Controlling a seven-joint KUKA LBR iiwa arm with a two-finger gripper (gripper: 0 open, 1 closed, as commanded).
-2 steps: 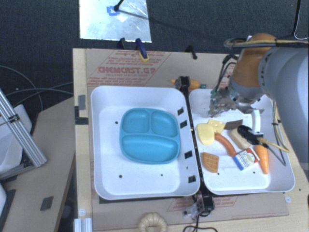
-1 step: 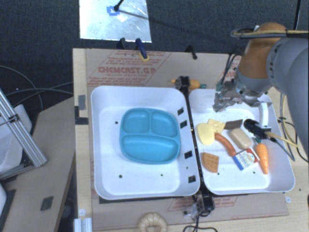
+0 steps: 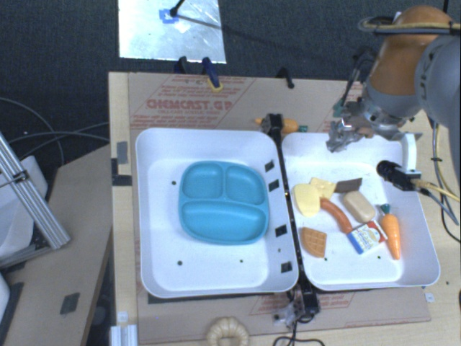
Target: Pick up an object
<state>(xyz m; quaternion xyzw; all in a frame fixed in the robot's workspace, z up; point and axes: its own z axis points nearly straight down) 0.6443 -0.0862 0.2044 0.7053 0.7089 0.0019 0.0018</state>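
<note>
The small orange plastic carrot (image 3: 391,235) with its green tip lies at four o'clock in the right shallow white bin (image 3: 425,265); the gripper (image 3: 338,141) hovers at twelve o'clock.

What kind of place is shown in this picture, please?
Probably a robotics lab bench: a robot arm reaches over two white bins, one holding a blue divided plate, the other toy food like a carrot.

Even, bright light overhead; both white bins (image 3: 216,139) glow slightly washed, shadows soft, foil sheet (image 3: 171,19) glinting, picture a touch grainy and soft.
</note>
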